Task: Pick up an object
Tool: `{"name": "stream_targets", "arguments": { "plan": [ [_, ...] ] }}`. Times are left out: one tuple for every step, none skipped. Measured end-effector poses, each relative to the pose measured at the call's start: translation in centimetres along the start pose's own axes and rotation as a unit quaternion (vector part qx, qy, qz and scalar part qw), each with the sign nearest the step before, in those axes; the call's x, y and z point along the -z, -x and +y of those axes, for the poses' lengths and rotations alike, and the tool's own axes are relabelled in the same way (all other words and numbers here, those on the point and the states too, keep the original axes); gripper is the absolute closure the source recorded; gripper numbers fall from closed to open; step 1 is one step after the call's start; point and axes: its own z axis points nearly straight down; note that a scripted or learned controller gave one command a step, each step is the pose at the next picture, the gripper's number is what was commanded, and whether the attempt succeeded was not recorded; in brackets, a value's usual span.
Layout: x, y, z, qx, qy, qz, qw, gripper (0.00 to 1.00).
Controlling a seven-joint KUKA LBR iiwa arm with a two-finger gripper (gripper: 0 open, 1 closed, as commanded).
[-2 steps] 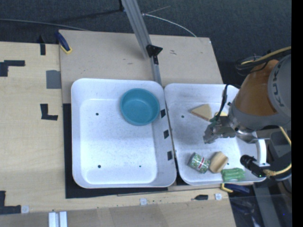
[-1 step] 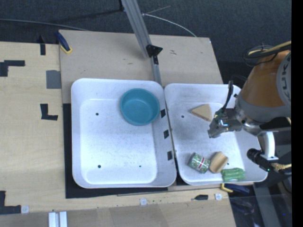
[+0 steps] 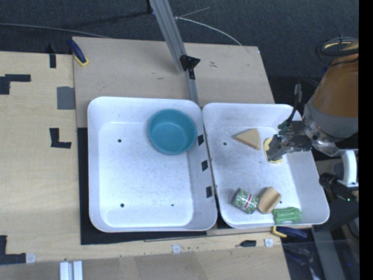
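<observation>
camera view | gripper (image 3: 276, 151) low in right bin (image 3: 303, 174), over a yellow piece (image 3: 271, 154) beside the tan wedge (image 3: 249, 138) | can (image 3: 245, 200), bread roll (image 3: 268, 199), green item (image 3: 287, 215) near front edge | blue bowl (image 3: 171, 131) in left bin (image 3: 105, 174) | progress: nothing lifted yet, grasp and lift remain

a robot lab or test workshop, seen from above at a slant. a plywood bench (image 3: 35, 174) carries two shallow white bins (image 3: 105, 174) set side by side on a dark mat. black tape marks (image 3: 57, 137) and a grey patch (image 3: 66, 97) are stuck to the wood. a slanted metal pole (image 3: 169, 31) rises from the bench's far edge, and thin cables (image 3: 210, 25) trail over the dark floor behind. a grey and orange robot arm (image 3: 338, 92) reaches in from the right. small clamps (image 3: 78, 52) grip the board's edges.
</observation>
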Motion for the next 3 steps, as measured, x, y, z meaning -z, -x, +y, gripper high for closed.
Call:
{"name": "stream_targets", "arguments": {
  "plan": [
    [2.5, 0.0, 0.1, 0.000, -0.002, 0.000, 1.0000, 1.00],
    [0.7, -4.6, -0.1, 0.002, -0.004, 0.001, 1.0000, 1.00],
    [1.0, -10.0, 0.1, 0.003, -0.003, 0.001, 1.0000, 1.00]
  ]
}}
